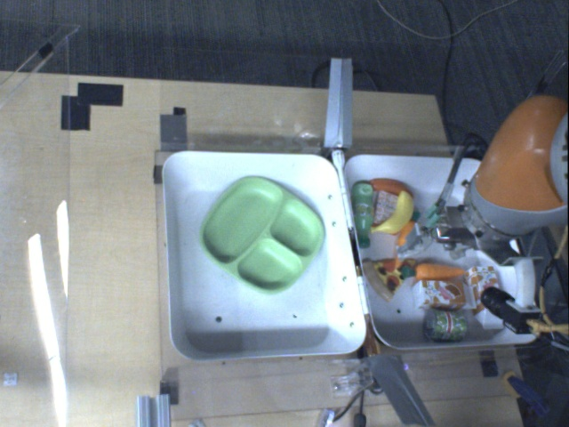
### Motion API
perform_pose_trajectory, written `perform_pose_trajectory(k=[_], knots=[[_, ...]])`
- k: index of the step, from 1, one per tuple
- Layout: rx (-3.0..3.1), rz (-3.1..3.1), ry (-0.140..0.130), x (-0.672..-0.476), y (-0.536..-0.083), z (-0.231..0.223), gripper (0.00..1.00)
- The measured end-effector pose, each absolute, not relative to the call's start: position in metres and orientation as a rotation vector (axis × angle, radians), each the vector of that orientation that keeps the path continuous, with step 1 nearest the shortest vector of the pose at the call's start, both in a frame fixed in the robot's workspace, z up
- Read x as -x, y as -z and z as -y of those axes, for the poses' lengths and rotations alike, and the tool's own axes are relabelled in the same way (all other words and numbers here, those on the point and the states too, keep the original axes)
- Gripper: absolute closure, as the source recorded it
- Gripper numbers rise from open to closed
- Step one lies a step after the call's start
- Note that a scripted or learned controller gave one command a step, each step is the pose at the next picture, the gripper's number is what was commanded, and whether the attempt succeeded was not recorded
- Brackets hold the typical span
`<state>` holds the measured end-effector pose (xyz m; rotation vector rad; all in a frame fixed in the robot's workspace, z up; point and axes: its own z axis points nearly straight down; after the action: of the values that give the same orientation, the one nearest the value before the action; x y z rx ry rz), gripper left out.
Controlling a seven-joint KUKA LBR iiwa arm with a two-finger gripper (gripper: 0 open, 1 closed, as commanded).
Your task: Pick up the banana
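Banana (397,213) waits among clutter in the right bin (462,169).
Nearest the camera lies a green can (444,326), then a carrot (437,272); farther back the banana leans against a green bottle (362,205), so the gripper (442,229), whose opening cannot be judged, should approach from the banana's free side.

Yellow banana (397,213) lies curved near the right bin's upper-left corner.

Nothing legible is showing here: the packets (481,285) and the can (444,326) in the right bin (418,338) are carrying print, but it is all blurring out.
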<state>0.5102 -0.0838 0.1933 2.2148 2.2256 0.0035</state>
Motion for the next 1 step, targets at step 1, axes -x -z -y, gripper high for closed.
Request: perform_pose_trajectory(k=[1], knots=[[-2.209, -2.226, -0.010, -0.5123, -0.2046, 0.0828, 1.00]])
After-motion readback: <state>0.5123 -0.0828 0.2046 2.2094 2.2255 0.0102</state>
